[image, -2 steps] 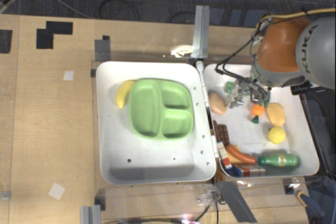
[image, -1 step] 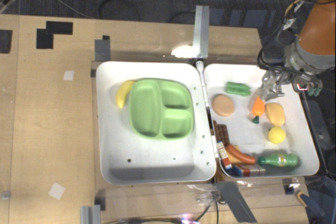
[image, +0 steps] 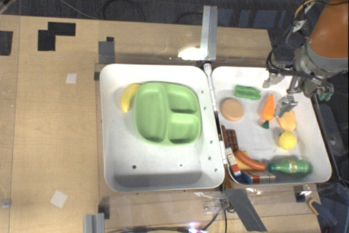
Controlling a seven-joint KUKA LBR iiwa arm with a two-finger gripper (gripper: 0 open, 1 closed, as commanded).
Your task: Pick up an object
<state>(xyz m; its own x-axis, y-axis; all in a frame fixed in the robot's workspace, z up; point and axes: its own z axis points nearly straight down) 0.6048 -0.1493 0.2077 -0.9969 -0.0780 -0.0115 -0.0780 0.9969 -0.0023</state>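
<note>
Two shallow white bins sit side by side on the wooden bench. The left bin [image: 117, 161] holds a green divided plate [image: 166, 112] with three compartments, and a yellow banana [image: 128, 96] lies against the plate's left edge, partly tucked under it.

The right bin [image: 319, 163] carries the smaller toys. A green cucumber-like piece [image: 247, 92] lies near its top, and a round tan cookie or bun [image: 233, 109] sits below and to the left of it. An orange carrot [image: 267, 109] with a green tip stands at a slant near the middle. To its right is a yellow-orange fruit [image: 288, 121], and just below that a yellow lemon [image: 287, 141]. Along the bottom edge lie a green bottle [image: 288, 167] on its side, a red-orange sausage [image: 248, 160] and a brown chocolate bar [image: 229, 140] against the left wall.

The grey arm, with its orange band [image: 329, 30], comes in from the right, and the gripper [image: 287, 102] hangs over the right bin, just above the yellow-orange fruit and just right of the carrot. Its metal fingers [image: 287, 105] point down (their gap is too small to read from this height), so whether they are spread or closed cannot be told, and nothing is seen held between them. All objects rest in the bins.
</note>
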